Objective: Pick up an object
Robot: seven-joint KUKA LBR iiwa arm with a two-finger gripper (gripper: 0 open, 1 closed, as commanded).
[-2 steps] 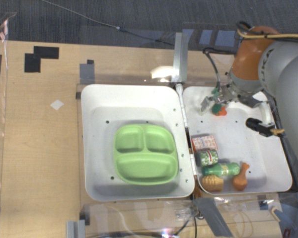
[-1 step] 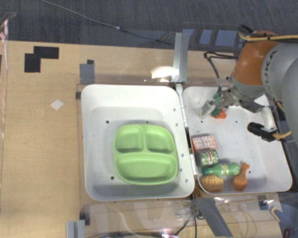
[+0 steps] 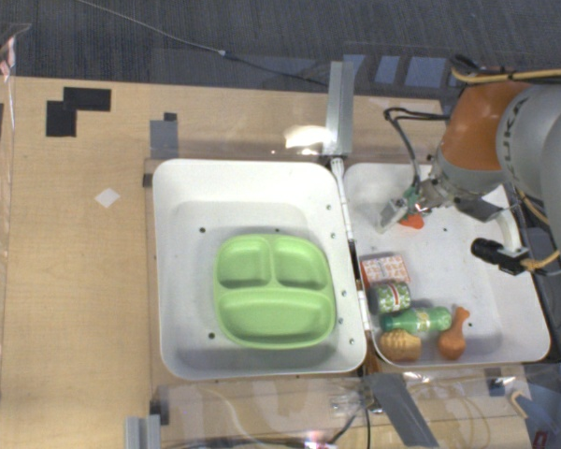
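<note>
So the gripper (image 3: 402, 211) hovers over the upper part of the right bin (image 3: 505, 344), and there's a small orange-red bit right at its tip, but honestly I can't tell if it's gripping anything. Looks like the grab step to me; next it needs a clean lift. Count: one green divided tray (image 3: 275, 290) in the left bin (image 3: 178, 251). Toward the right bin's near-left corner: one patterned box (image 3: 385, 269), one green can (image 3: 391, 296), one green bottle (image 3: 416, 321), one brown pastry thing (image 3: 399, 346), one orange drumstick (image 3: 453, 337).

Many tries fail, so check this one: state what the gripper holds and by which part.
Cannot be told. The gripper sits low over the right bin, with a small orange-red thing at its tip; whether it is gripped is too small to see.
</note>
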